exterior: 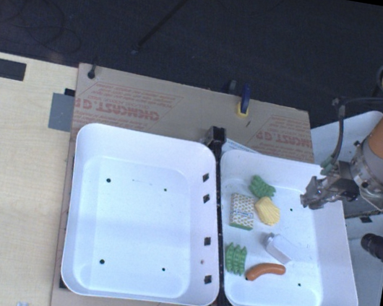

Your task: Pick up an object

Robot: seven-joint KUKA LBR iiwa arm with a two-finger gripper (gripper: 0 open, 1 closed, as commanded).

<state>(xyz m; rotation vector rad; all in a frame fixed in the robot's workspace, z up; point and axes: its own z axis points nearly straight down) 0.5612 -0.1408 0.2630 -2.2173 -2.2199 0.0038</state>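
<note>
Your gripper (313,197) hangs over the right bin (335,276), near the yellow corn (267,212). You cannot tell if it is open or closed.

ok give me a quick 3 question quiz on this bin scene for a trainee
1. True or false: the hand is over the right bin.
2. Which item lies nearest the front edge of that bin? A) orange sausage B) yellow corn C) checkered block
3. How many green items are in the right bin?

Key: 1 true. 2 A. 3 two: one green piece near the back, another green piece near the divider.
</note>
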